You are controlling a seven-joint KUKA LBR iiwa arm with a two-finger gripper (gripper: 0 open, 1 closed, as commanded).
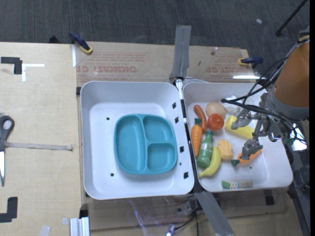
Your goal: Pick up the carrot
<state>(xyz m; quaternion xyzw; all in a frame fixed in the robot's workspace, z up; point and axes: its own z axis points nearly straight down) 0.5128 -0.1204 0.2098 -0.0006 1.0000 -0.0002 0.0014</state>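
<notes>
An orange carrot point(196, 138) lies lengthwise near the right bin's left wall, between a red chili point(199, 114) and a green bottle point(205, 148). A second, smaller orange piece with a green end point(246, 156) lies slanted toward the bin's right side. My gripper point(253, 145) hangs directly over this piece, touching or nearly touching its upper end. The arm's wrist and cables hide part of the bin's right side.
The right bin point(256, 180) also holds a red tomato point(215, 122), a pale onion point(215, 109), a banana point(211, 165), a yellow item point(238, 127), a tan shell shape point(225, 149) and a small label point(237, 184). A teal divided plate point(146, 144) sits in the left bin point(93, 132).
</notes>
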